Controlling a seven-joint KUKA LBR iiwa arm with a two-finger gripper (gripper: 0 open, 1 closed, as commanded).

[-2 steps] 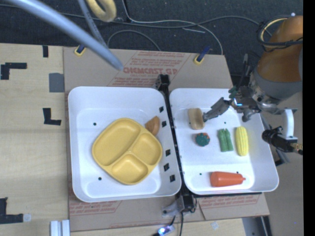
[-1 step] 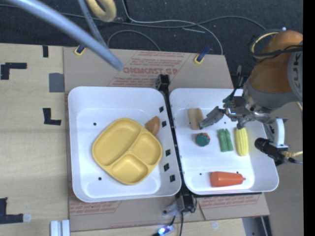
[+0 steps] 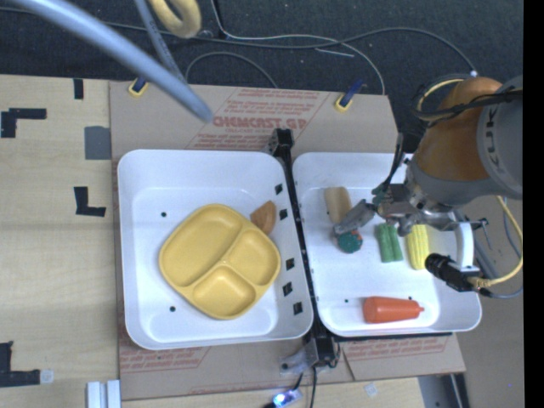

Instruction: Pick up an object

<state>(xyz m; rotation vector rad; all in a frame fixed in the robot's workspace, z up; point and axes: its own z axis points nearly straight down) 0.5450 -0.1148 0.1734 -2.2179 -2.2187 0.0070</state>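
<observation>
The right bin (image 3: 442, 317) was crowded in its middle: a tan cylinder (image 3: 337, 201), a small green ball (image 3: 349, 243), a green stick (image 3: 389, 245) and a piece of corn (image 3: 417, 246) lay close together, with the arm (image 3: 455, 155) hanging over that cluster from the right. An orange carrot (image 3: 392, 309) lay apart near the front wall, with bare floor around it. In the left bin (image 3: 140, 253) a yellow divided plate (image 3: 220, 260) took up the centre, a brown piece (image 3: 264, 217) touching its far-right edge; the far-left corner and front strip stood open
</observation>
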